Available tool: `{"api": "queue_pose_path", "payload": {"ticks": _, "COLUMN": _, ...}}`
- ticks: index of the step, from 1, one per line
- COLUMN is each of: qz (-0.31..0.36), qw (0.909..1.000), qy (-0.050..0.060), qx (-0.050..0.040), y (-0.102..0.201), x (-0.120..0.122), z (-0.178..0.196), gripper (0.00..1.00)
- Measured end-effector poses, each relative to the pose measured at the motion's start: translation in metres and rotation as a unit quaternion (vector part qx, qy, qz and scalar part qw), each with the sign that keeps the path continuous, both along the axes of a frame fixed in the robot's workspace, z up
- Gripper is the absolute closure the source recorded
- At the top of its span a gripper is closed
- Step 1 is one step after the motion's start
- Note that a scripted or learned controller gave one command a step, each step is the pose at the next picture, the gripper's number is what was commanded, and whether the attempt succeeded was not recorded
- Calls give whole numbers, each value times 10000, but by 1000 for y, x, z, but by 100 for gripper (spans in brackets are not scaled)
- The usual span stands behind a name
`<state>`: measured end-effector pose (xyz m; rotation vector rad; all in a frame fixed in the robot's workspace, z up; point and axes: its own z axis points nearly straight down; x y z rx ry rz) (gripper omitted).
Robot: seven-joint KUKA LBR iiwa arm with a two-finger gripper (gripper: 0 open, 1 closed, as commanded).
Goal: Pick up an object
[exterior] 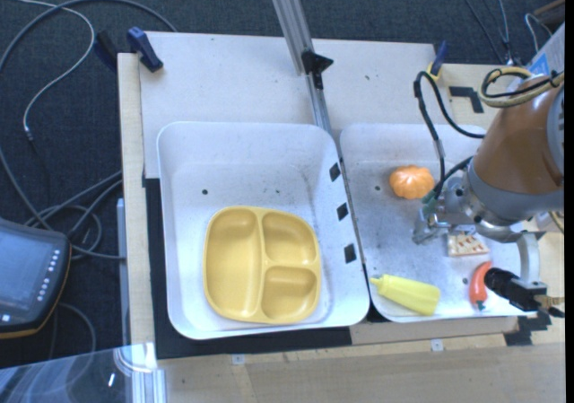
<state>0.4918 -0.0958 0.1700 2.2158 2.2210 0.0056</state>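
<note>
Free floor betw. orange (412, 182); yellow block (406, 293)

readable text: none that I can make out anywhere, honestly
yellow tray (262, 264): plain, no brand or lettering on it
white bins (179, 168): bare, just dark specks, no labels
small patterned card (463, 243) by my end effector (429, 223): has reddish dots, way too small to tell if they're characters
dark screen (27, 277) off the bench: some tiny light marks on its edge, too small to read
</note>
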Motion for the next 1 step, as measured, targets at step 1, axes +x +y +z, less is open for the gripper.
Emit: {"api": "queue_pose_path", "payload": {"ticks": 1, "qz": 3, "qw": 10000, "qy": -11, "qx": -1, "y": 7, "x": 1, "z": 61, "gripper": 100}}
